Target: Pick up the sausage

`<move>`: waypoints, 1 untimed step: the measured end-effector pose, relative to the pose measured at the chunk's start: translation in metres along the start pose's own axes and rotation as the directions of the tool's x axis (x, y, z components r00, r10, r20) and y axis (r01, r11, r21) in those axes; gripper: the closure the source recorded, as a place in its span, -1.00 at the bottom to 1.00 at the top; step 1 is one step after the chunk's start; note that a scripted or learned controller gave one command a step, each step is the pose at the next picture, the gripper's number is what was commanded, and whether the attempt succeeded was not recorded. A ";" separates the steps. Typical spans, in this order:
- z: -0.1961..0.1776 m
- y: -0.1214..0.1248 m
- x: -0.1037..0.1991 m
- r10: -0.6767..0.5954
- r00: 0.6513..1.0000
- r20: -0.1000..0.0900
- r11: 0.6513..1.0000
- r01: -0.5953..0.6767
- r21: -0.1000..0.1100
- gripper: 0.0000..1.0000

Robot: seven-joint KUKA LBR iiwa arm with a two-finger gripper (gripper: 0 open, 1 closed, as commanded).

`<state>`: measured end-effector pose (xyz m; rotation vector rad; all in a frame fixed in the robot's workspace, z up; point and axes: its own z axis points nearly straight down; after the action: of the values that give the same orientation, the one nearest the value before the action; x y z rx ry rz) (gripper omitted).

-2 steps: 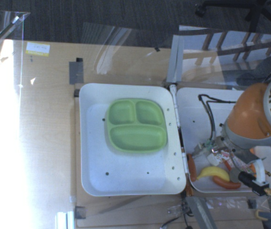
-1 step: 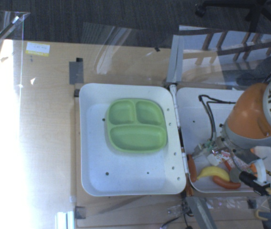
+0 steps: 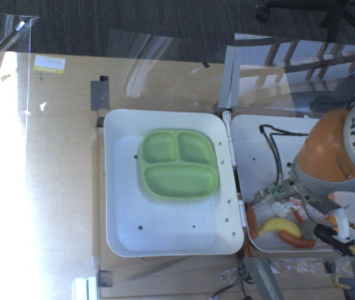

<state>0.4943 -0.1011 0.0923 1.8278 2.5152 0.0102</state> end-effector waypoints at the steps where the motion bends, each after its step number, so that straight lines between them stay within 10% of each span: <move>1: 0.005 0.073 -0.011 -0.031 0.999 -0.014 0.999 0.031 0.010 -1.00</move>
<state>0.5677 -0.0893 0.0892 1.7981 2.5571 0.0097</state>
